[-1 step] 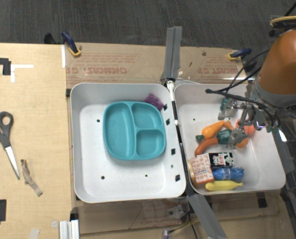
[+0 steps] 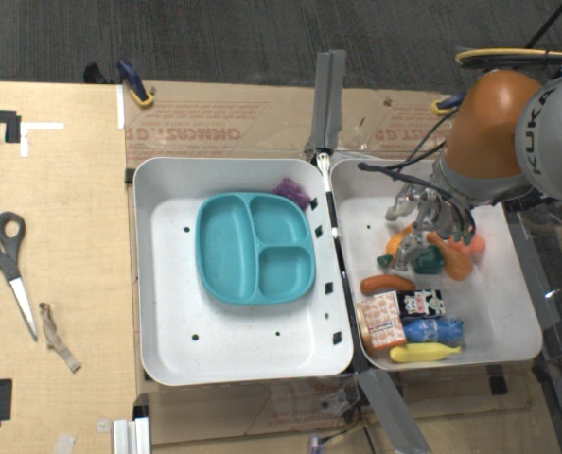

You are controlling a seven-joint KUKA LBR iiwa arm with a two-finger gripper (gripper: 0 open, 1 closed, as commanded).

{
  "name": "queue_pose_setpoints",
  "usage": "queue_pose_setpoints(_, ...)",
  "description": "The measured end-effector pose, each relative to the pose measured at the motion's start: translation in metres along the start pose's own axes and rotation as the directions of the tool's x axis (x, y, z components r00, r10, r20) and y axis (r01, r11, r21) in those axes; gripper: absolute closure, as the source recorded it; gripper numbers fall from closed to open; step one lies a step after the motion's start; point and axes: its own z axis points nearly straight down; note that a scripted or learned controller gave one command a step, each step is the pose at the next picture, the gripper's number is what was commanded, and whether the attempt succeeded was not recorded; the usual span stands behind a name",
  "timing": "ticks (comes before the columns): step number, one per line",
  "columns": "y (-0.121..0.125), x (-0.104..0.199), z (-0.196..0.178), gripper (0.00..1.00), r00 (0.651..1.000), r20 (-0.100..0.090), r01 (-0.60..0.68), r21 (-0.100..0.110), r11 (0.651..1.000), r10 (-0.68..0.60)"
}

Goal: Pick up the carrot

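Orange carrot (image 2: pixel 456 256): right bin (image 2: pixel 508 339), near its back edge, touching the gripper.
Gripper (image 2: pixel 421 239): finger state cannot be told.

Crowded right bin, open left bin

The carrot (image 2: pixel 454 256) lies hemmed by toys, a hot dog (image 2: pixel 387 283) and cartons (image 2: pixel 381 321) just beside; the left bin (image 2: pixel 158 282) has bare floor around its teal plate (image 2: pixel 257 248).
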Motion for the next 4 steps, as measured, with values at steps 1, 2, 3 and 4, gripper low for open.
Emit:
queue_pose_setpoints(1, 0.024, 0.013, 0.0, 0.0, 0.998, -0.003, -0.061, 0.0, 0.998, 0.061)
queue_pose_setpoints(2, 0.025, 0.011, -0.01, 1.0, 0.998, 0.001, -0.058, 0.0, 0.998, 0.058)
queue_pose_setpoints(3, 0.016, 0.019, 0.0, 1.0, 0.996, -0.002, 0.092, 0.0, 0.996, -0.092)
queue_pose_setpoints(4, -0.075, 0.016, -0.001, 1.0, 0.974, 0.001, 0.226, -0.003, 0.974, -0.226)
